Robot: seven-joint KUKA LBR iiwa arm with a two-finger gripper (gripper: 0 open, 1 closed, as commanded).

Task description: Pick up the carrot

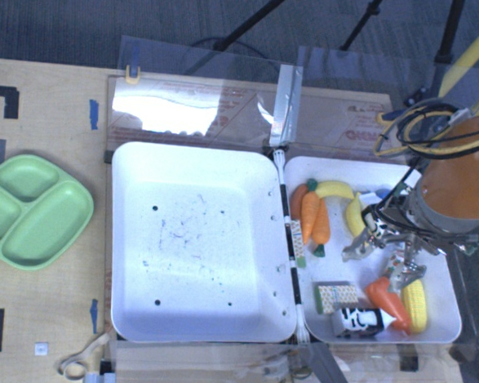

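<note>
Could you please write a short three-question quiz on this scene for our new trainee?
1. True or false: the carrot lies in the left bin.
2. Which item touches the carrot's far end? A) banana B) corn cob C) green plate
3. Fill in: the tool hangs over the ____ bin.

Key: 1 false; 2 A; 3 right.
</note>
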